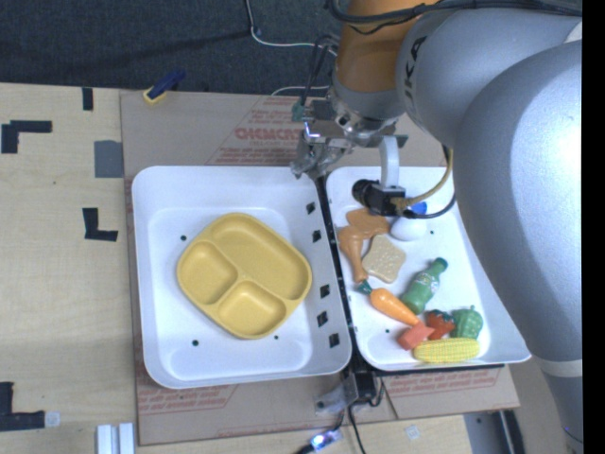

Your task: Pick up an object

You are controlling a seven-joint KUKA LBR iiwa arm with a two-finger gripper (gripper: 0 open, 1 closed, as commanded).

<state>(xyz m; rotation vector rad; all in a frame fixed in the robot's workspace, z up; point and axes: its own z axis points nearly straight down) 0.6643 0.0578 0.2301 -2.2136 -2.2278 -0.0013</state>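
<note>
Hovering over the far rim between the two shallow white bins point(142, 253), the two-finger gripper point(312, 157) sits low; whether its tips are spread cannot be told, and nothing appears pinched. The left bin holds a yellow compartmented plastic plate point(243, 274). The right bin holds toy foods: an orange carrot point(394, 305), a green bottle point(422, 286), yellow corn point(446, 350).

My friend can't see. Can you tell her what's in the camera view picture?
A grey robot arm's gripper hangs over the back edge where two white bins meet. The left bin holds a yellow divided plate; the right bin holds toy food, including a carrot, corn and a green bottle.
</note>
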